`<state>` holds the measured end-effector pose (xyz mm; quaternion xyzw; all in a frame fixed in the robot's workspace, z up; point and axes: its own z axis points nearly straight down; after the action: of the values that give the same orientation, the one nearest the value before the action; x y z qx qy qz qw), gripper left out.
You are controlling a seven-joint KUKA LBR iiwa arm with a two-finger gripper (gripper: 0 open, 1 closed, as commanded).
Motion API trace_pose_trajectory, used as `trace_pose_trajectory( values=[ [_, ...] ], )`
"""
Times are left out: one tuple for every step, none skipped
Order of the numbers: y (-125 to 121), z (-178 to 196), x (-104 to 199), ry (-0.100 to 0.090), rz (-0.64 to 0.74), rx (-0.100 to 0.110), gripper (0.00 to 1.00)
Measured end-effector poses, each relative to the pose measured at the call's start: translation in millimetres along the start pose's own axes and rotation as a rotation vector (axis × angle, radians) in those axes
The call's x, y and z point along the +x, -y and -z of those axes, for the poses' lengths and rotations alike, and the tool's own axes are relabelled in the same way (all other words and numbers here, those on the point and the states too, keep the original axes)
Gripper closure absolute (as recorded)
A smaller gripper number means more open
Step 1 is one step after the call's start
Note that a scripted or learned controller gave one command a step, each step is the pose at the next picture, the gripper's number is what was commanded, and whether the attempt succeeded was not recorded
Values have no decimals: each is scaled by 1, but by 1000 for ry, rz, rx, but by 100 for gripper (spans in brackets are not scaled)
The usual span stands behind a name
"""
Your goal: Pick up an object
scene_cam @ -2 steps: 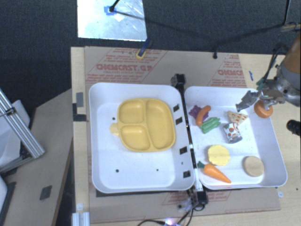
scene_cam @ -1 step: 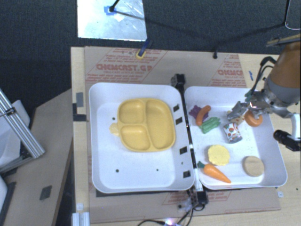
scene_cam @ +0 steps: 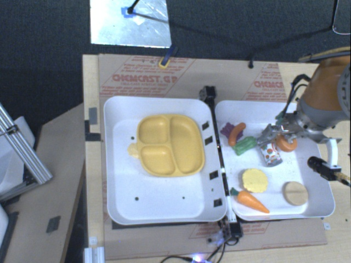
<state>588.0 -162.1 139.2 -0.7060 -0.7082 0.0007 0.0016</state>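
Down at the lower right of the frame lies a carrot in the right bin. Higher up, the gripper hangs just above a small can; whether it's clenched, I can't tell.

There are 2 shallow white plastic bins side by side: the left bin and the right bin. The left bin holds 1 yellow plastic divided plate, which has 3 compartments. The right bin holds 7 small things: 1 purple toy piece, 1 orange-red sausage-shaped toy, 1 green toy vegetable, 1 small patterned can, 1 round yellow toy piece, 1 orange toy carrot with a green top and 1 round tan disc.
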Motion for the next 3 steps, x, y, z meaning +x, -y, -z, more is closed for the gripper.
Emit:
trace_pose_trajectory(
  values=[
    [-3, -29, -3, 7, -3, -14, 0],
    [-3, -22, -1, 5, -2, -13, 100],
    [3, 27, -7, 3, -4, -9, 100]
  ],
)
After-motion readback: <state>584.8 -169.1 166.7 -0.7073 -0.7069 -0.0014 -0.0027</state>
